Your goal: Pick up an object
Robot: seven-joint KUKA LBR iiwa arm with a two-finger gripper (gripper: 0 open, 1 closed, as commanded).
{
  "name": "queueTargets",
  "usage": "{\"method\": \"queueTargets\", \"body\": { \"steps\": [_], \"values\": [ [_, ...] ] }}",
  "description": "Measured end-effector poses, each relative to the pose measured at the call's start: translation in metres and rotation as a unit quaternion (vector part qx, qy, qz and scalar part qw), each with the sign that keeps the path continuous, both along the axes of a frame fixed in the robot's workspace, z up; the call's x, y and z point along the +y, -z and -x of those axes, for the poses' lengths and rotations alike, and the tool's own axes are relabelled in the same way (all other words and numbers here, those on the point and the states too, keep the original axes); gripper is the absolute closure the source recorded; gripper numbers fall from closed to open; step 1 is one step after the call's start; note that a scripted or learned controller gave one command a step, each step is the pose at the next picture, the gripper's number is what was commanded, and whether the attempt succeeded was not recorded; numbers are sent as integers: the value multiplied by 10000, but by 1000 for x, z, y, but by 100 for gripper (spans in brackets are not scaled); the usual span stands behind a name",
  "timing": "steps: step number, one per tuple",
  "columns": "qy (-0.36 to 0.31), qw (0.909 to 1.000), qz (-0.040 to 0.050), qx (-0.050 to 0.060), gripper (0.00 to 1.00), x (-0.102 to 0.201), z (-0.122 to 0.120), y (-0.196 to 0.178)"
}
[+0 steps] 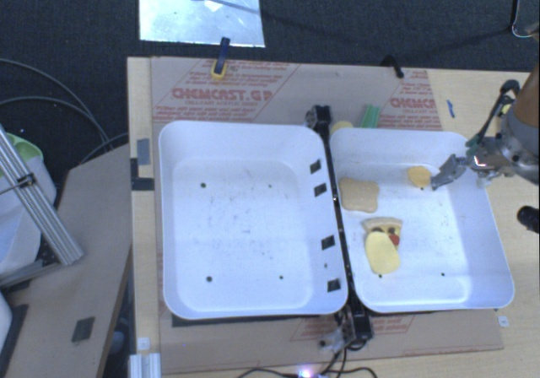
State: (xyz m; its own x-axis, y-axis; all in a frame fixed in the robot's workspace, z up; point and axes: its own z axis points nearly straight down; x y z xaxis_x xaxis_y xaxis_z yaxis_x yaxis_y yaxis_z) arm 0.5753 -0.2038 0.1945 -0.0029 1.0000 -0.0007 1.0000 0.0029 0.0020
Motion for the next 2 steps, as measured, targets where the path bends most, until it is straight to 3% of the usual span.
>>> {"method": "queueTargets", "body": {
  "steps": [1,2],
  "values": [
    [-13,10000,-25,30,0,57,34,106],
    [-8,10000,29,-51,0,109,42,107]
  ]
}}
